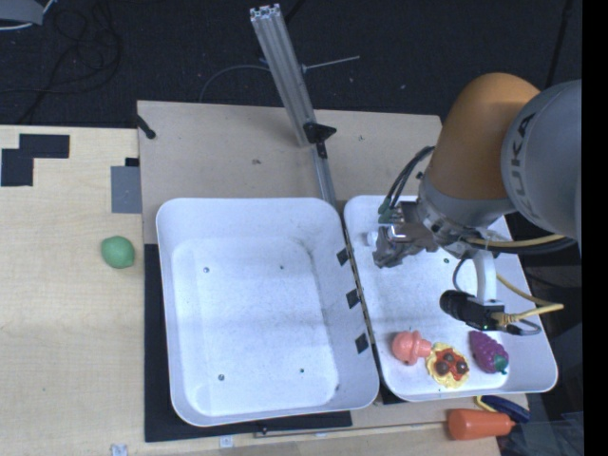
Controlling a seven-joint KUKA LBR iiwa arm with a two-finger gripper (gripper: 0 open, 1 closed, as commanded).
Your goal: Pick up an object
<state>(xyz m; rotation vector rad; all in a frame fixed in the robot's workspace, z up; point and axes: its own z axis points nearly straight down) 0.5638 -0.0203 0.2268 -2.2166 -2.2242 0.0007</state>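
Dark floor (pixel 142 46), cables; pale wooden bench (pixel 57 283).

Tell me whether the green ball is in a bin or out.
Out. The green ball lies on the bench left of the left bin, outside its rim.

Green ball (pixel 118 252) on the bench (pixel 57 350) left of the bins; orange carrot-shaped toy (pixel 477 424) outside the right bin's near edge

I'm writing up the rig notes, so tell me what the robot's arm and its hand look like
The arm is bulky and grey, with dark lettering on its casing and a wide orange band above the wrist. Black cables loop down to the hand, a compact grey metal unit. A yellowish cable trails off beside it.
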